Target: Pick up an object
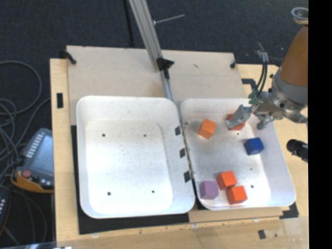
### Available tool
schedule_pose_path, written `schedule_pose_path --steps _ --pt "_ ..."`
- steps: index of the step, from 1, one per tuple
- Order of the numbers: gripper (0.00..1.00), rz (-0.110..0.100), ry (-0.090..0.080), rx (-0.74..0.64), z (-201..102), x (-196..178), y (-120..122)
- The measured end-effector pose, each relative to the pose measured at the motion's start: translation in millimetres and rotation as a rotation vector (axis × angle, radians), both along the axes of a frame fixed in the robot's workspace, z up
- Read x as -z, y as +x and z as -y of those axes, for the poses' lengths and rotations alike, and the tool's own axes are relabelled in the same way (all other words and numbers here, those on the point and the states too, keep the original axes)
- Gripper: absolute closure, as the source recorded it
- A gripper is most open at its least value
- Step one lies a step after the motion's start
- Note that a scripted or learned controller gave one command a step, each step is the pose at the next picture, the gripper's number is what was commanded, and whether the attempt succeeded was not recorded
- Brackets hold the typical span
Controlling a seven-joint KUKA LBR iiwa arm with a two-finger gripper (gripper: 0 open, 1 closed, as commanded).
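Observation:
The right bin (277,178) holds several small blocks. An orange cube (207,128) lies near its left wall and a blue cube (253,146) sits right of centre. Two orange-red cubes (226,179) (237,194) and a purple cube (209,190) cluster at the front. A red block (234,123) at the back is partly hidden by a finger. My gripper (250,119) hangs over the back of this bin, open, its left finger (240,113) over the red block. Nothing shows between the fingers.
The left bin (129,154) stands beside the right one, with a ridge of clips between them. A slanted aluminium post (148,27) rises from the back of the bench. Cables and a handheld pendant (36,157) lie off the bench to the left.

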State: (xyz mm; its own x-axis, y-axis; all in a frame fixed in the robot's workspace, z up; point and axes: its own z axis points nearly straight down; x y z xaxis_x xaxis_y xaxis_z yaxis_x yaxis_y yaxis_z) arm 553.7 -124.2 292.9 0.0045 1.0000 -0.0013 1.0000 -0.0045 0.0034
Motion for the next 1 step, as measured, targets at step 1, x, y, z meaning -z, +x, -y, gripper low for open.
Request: schedule_pose_path --steps 1 --pt "0.00 -0.010 0.003 -0.005 -38.6 170.6 -55.5"
